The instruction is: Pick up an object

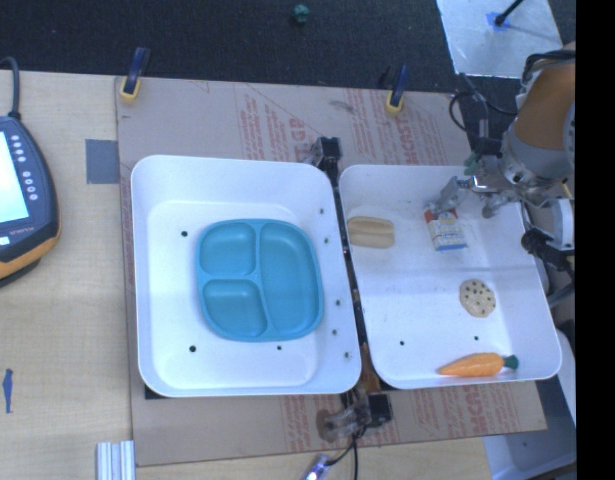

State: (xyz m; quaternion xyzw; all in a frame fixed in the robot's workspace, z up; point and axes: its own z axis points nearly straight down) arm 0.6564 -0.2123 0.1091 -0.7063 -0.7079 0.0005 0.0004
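Observation:
My gripper (450,199) reaches in from the right over the far part of the right bin (407,363). Just below its tip lies a small white carton with red and blue print (447,234); I cannot tell whether the two touch. A tan bread roll (370,232) lies by the bin's left wall. Nearer the front sits a round speckled cookie (477,297). An orange carrot with a green top (474,366) rests along the front wall.
The left bin (157,358) holds a blue divided plate (259,278). A teach pendant (15,198) lies on the bench at far left. Clamps (134,74) hold the board at the back edge.

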